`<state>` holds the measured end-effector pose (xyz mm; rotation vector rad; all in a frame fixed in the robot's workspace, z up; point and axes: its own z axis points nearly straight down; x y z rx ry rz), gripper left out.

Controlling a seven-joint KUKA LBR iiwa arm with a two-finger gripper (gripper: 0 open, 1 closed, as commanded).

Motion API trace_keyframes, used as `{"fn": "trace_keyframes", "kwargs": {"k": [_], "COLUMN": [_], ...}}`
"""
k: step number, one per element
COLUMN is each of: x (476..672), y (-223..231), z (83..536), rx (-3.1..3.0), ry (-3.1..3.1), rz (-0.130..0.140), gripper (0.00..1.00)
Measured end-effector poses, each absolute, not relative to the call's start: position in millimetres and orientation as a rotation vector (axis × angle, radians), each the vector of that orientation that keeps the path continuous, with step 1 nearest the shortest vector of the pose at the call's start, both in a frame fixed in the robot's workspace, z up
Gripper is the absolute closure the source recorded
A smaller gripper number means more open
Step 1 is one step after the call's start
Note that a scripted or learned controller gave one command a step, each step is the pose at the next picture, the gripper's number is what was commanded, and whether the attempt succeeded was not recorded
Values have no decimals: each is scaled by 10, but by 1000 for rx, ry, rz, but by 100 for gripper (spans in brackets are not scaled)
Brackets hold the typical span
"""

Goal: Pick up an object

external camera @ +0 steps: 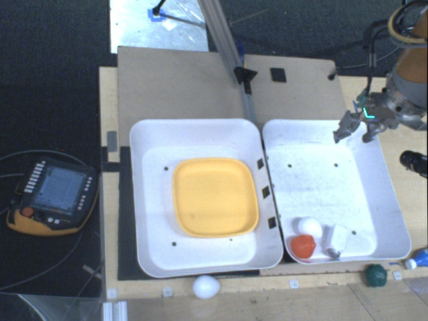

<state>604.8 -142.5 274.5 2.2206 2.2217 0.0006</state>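
My gripper hangs over the far right corner of the right bin, fingers spread apart with nothing between them. At that bin's near edge lie a white ball, a red-orange object and a pale whitish block. These objects sit well below and toward the front of the gripper. The left bin holds a square yellow plate.
A white egg-shaped object lies on the bench in front of the left bin. A dark green ball rests off the right bin's near corner. A teach pendant sits at the far left. A slanted metal bar stands behind the bins.
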Motion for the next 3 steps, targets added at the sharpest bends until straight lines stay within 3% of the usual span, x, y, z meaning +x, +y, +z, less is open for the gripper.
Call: {"fn": "trace_keyframes", "kwargs": {"k": [1,3], "x": [6048,6040], "y": [-1425,-1336], "z": [2745,1856], "rx": [2221,2222], "ry": [2222,2223], "rz": [1,-2], "gripper": [0,0]}}
